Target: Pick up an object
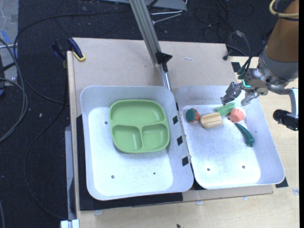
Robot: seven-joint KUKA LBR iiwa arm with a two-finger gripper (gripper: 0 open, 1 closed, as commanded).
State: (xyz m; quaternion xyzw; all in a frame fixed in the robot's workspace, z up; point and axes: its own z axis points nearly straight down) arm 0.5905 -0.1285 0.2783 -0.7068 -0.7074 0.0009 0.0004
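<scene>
Several small toy items lie in the right bin [223, 170]: a teal and orange ball-like piece [192, 115], a tan cylinder [211, 120], a light green stick [224, 109], a pink-orange piece [237, 115] and a dark green curved piece [245, 133]. My gripper [240, 95] hangs above the bin's far right part, just over the light green stick and the pink-orange piece. Its fingers [231, 93] are spread apart with nothing between them.
The left bin [95, 175] holds a green three-compartment plate [140, 126]. A slanted metal pole [147, 25] rises behind the bins. Cables lie on the dark floor around the bench, and a yellow-tipped tool [76, 50] rests at the bench's far left corner.
</scene>
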